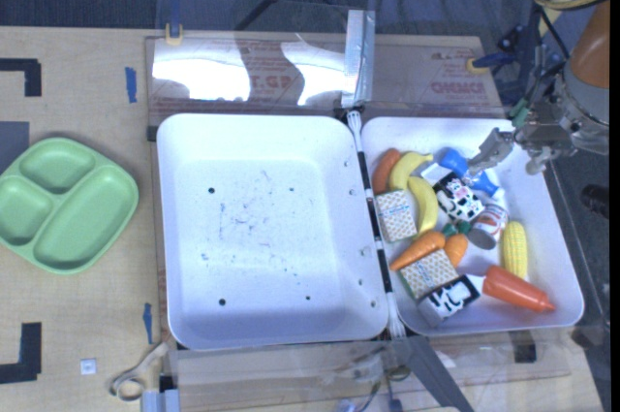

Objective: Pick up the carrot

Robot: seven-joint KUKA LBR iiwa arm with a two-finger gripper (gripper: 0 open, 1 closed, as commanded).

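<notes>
1. camera view: the hand (492, 151) hangs over the far part of the right bin (567, 236), above the blue item (455, 159); whether it is open or closed cannot be told, and nothing is seen gripped.
2. the carrot (517, 290) lies at the near right of that bin, tip pointing right, just near of the corn cob (515, 248).
3. a smaller carrot (418, 249) lies near the bin's middle, beside the bananas (418, 187) and a patterned box (396, 214).
4. the left bin (194, 148) sits alongside; a green divided plate (64, 203) rests on the worktop (68, 61) at far left.
</notes>
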